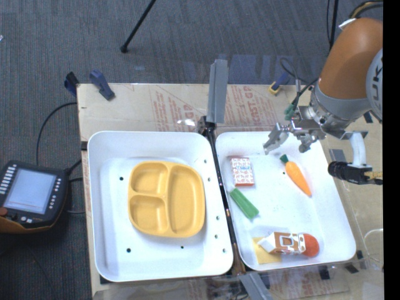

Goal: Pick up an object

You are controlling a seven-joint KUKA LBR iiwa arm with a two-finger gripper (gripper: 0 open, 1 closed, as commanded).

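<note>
Camera view: carrot (pixel 299 176) lies just below the open tool (pixel 289 142).

From my feed the arm (pixel 353 61) runs off the right edge, so I can't see past the orange band. Fingers (pixel 289 139) too small/dark to read. Carton (pixel 287 243) print unreadable, same w/ the box (pixel 242 171) label. Desk (pixel 156 102) front edge is cut by the bottom of the pic. Pendant (pixel 28 195) clipped at left.
</note>
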